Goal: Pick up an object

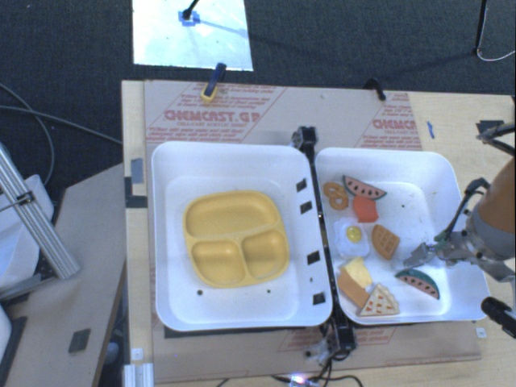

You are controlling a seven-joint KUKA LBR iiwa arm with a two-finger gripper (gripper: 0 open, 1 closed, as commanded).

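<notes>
Pizza slice (378,301) lies closest to the front edge of the right bin (439,166), and a wedge of cheese (354,276) touches it on the left side. Just to the right of them is a watermelon slice (418,283), dark on its curved edge, lying flat on the white floor of the bin. The gripper (421,255) is just above this slice, near it but not around it; how far its fingers stand apart I cannot tell, because they are small and grey against the bin. The arm (492,224) comes in from the right edge. A little further back are a fried egg (351,235) and a waffle (385,241), side by side. Behind them sits a red block (366,209), with a pretzel (335,194) on its left and a second watermelon slice (364,189) at the far side of the group. The left bin (173,164) holds a yellow divided tray (236,237), which has one long compartment at the back and two smaller ones in front. Both bins stand on a cardboard sheet (266,111) with red print, and a small blue and yellow thing (214,82) lies on its far edge.
</notes>
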